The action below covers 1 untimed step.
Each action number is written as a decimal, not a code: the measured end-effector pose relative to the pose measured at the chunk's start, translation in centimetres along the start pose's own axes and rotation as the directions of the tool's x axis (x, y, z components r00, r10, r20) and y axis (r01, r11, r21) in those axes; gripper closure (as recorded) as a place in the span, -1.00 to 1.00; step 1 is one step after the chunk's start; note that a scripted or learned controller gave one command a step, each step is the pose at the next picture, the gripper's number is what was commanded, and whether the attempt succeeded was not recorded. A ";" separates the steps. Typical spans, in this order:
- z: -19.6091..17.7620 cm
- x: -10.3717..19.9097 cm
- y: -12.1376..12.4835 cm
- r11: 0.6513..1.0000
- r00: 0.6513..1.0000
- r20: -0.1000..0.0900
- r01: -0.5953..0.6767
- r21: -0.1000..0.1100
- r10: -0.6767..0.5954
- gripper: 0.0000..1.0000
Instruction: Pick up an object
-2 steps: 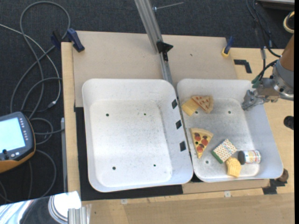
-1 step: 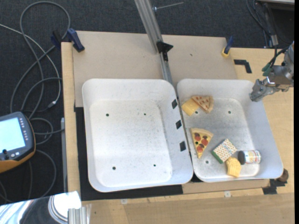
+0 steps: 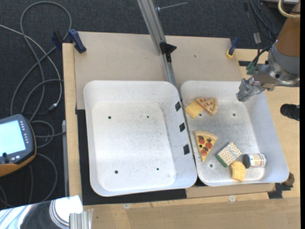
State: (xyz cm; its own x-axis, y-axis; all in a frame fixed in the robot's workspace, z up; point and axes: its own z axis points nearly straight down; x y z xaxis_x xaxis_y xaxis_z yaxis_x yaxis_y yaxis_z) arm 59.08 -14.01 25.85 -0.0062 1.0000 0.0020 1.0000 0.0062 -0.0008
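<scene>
- Five small objects are lying in the right bin (image 3: 267, 128): a pizza slice (image 3: 206, 144) near its middle, and a second pizza slice (image 3: 208, 105) touching a yellow wedge (image 3: 193, 110) toward the far left corner.
- A patterned green-edged block (image 3: 228, 153), a yellow piece (image 3: 238, 171) and a small jar (image 3: 255, 161) lying on its side are clustering at the near right corner, close together.
- The hand (image 3: 244, 92) is hovering over the far right part of that bin, apart from every object; whether it is released or clenched, I cannot tell.
- The left bin (image 3: 95, 128) is sitting just beside it on the table (image 3: 119, 56).
</scene>
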 end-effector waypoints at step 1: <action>-0.2 4.6 2.1 1.000 1.000 0.002 0.000 -0.005 0.000 1.00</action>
State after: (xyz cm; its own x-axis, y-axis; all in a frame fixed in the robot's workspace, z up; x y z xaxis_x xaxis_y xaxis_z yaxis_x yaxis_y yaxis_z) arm 61.11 -9.39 26.02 -0.0063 1.0000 0.0001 1.0000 0.0063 0.0038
